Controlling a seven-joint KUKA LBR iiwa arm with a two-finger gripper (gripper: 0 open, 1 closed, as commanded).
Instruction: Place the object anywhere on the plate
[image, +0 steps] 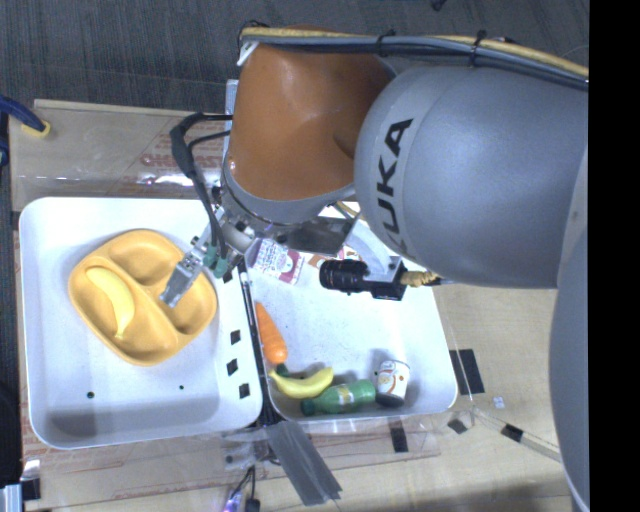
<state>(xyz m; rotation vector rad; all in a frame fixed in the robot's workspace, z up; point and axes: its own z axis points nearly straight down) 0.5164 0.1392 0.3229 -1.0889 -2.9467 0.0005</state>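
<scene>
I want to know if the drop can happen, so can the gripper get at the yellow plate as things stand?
Probably yes. The gripper already hangs over the right edge of the yellow plate in the left bin, and nothing lies between them. Whether it is carrying anything is unclear.

In the right shallow white plastic bin (437, 330), an orange carrot (270, 335) lies near the left wall; a curved yellow banana (303, 382) touches a lying green plastic bottle (340, 397), a small white printed can (392, 380) just beside it
</scene>
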